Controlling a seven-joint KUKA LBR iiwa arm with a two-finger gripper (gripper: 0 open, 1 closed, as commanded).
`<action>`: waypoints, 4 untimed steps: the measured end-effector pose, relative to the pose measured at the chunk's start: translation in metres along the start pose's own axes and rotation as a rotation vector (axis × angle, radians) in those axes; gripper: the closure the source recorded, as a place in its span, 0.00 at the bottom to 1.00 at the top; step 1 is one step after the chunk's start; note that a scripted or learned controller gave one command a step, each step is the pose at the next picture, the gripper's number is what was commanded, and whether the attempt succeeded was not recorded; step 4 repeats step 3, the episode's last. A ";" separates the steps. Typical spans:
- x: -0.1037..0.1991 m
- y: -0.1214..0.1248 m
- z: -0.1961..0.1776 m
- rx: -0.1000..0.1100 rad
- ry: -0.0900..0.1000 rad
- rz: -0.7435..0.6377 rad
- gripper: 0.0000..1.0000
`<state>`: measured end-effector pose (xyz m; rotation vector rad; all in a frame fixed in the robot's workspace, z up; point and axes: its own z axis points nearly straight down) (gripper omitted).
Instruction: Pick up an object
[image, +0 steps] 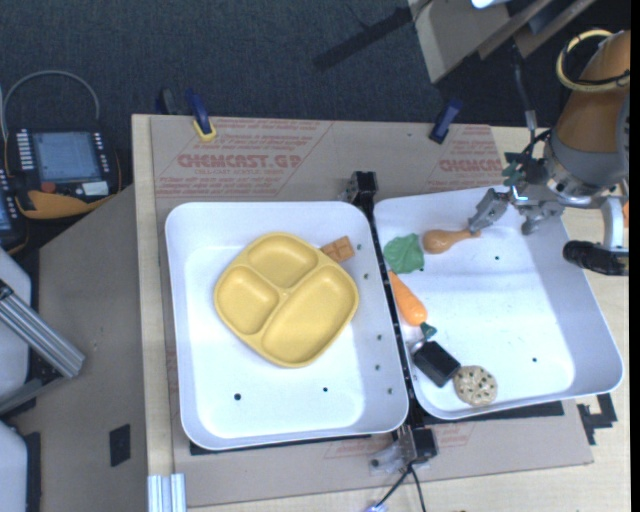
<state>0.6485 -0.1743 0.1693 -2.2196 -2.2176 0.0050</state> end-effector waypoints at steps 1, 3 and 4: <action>-0.001 0.004 0.041 -0.003 0.000 -0.002 0.00; -0.001 0.012 0.063 -0.026 -0.005 -0.003 1.00; -0.001 0.012 0.063 -0.026 -0.005 -0.003 1.00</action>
